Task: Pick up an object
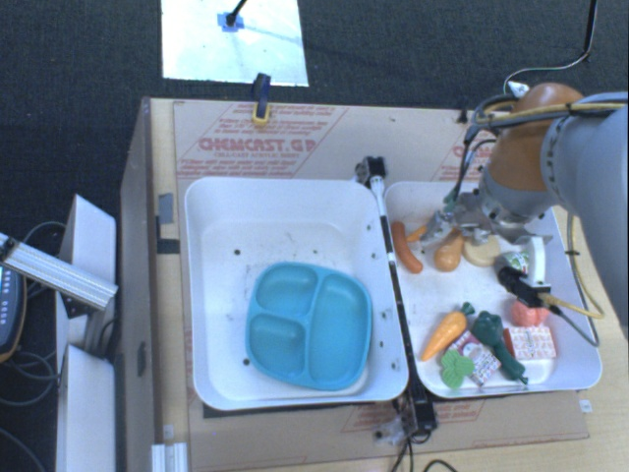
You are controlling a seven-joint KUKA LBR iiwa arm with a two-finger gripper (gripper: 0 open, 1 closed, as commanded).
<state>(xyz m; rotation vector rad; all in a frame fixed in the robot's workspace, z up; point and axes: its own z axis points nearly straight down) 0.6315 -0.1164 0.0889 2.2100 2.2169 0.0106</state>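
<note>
- Toy foods: a loose group lying in the right bin (588,370); no single item sits visibly between the gripper's fingers.
- Pear (449,253): tan, upper middle of the right bin, directly below the gripper and very close to it; contact cannot be told.
- Sausage (406,248): orange-red, lying near the bin's left wall, just left of the pear.
- Round slice (481,254): pale, just right of the pear, partly under the arm.
- Carrot (445,331): orange with a green top, lying slantwise in the lower left of the right bin.
- Broccoli (455,370): small and green, by the front wall below the carrot.
- Dark green vegetable (498,347): long, lying slantwise right of the carrot.
- Red-and-white box (531,342): near the front right corner.
- Gripper (454,222): lowered into the upper part of the right bin; whether its fingers are spread or pressed together cannot be told.
- Arm (580,160): grey with an orange band, entering from the right.
- Left bin (211,205): holds a blue divided plate (309,324) toward its front.
</note>
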